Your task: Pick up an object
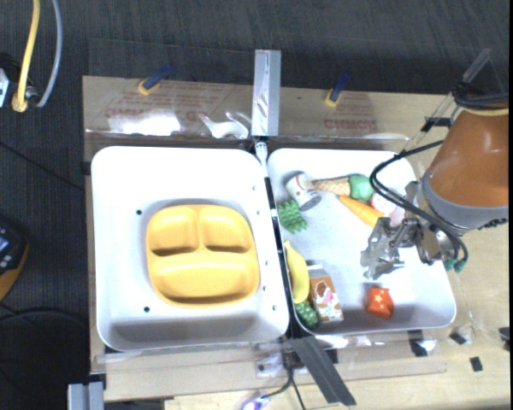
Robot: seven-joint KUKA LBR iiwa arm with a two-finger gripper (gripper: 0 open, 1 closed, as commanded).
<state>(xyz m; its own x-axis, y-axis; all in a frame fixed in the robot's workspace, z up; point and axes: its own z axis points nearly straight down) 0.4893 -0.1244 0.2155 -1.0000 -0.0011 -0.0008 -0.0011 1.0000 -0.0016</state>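
Note:
My gripper point(379, 261) hangs over the right bin point(427, 314), its metal fingers pointing down at bare bin floor. A small red object point(378, 301) lies just below it toward the front, apart from the fingers. An orange carrot point(360, 209) and a green and pink item point(362, 187) lie behind the gripper. A small carton point(324, 296), a yellow banana point(297, 273), a green piece point(292, 216) and a can point(301, 188) lie along the bin's left side. Nothing shows between the fingers.
The left bin point(120, 314) holds a yellow divided tray point(203, 253). A metal divider point(266, 101) runs between the bins at the back. The arm's orange band point(474, 165) looms over the right bin's far right corner, with black cables beside it.

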